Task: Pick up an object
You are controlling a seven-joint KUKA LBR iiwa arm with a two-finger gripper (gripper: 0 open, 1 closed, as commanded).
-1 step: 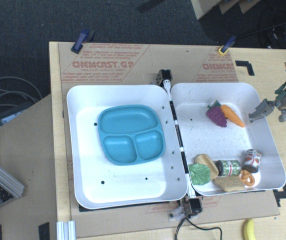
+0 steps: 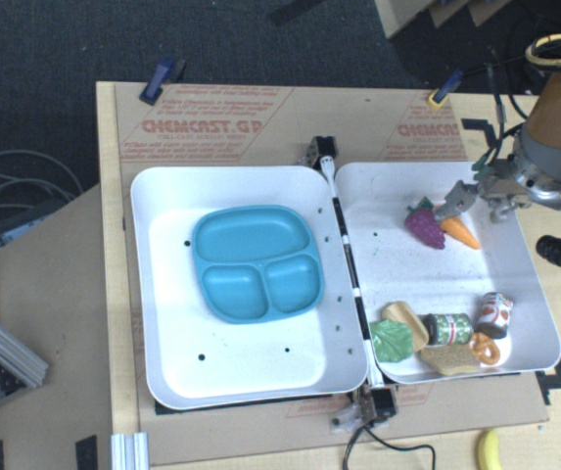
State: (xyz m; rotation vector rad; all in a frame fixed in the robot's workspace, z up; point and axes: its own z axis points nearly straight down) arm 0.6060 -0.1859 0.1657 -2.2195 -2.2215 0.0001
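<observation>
Grapes (image 2: pixel 424 227) and carrot (image 2: pixel 461 231) lie touching in the upper part of the right bin (image 2: pixel 378 189), with the end effector (image 2: pixel 459 202) just above them at the frame's right. You cannot tell how far it is open or whether it has hold of anything. Settle on one toy and come down centred on it, or the neighbour gets nudged. Other toys crowd the bin's lower edge; the blue tray (image 2: pixel 257 262) sits in the left bin (image 2: pixel 163 292), well apart.
</observation>
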